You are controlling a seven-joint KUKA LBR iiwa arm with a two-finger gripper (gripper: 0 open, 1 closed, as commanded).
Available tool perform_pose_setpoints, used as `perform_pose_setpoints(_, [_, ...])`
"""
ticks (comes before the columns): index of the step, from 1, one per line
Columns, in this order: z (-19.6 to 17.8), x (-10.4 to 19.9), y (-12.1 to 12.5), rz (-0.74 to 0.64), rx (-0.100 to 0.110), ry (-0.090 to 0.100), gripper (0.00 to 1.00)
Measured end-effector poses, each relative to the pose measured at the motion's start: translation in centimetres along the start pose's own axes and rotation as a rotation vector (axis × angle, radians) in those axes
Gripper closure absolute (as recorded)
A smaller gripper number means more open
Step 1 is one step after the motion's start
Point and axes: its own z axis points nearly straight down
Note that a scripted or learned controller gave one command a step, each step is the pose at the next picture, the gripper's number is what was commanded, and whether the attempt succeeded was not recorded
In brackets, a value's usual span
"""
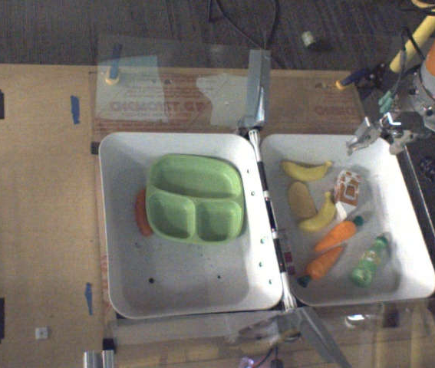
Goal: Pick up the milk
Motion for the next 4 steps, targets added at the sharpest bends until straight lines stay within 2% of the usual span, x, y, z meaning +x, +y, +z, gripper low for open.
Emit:
perform_pose_setpoints(1, [10.3,-1.4,2.8,-0.071,0.001,0.001,0.00])
perform_pose_setpoints(2, [17.2,-5.6,1.1,-0.154,-0.005,0.000,0.00])
perform_pose_setpoints(3, [16.1,-5.8,1.1,-0.150,-0.010,-0.002,1.00])
perform_pose_setpoints(4, [8.9,1.2,0.6,-0.197,-0.002,0.000,1.00])
